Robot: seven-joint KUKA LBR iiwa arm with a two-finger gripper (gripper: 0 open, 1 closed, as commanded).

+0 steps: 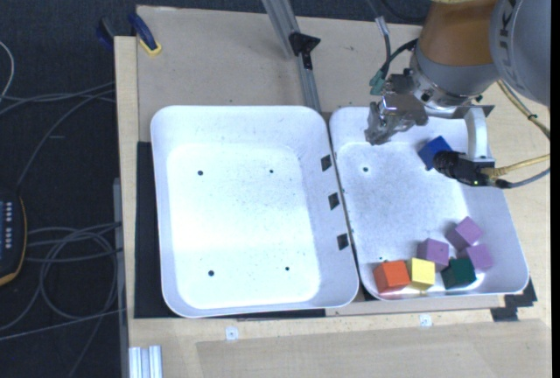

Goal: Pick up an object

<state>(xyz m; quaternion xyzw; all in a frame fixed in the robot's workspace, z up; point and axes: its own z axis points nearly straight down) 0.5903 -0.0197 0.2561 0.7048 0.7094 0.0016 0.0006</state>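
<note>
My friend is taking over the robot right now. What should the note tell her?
Gripper: over the far end of the right bin, nothing seen between its jaws; open or shut is unclear.
Things: blue block near the far right side of that bin. Orange block, yellow block, green block and three purple blocks cluster at the near right corner.
Done: nothing lifted.
Left: grasp a block and lift it.
</note>
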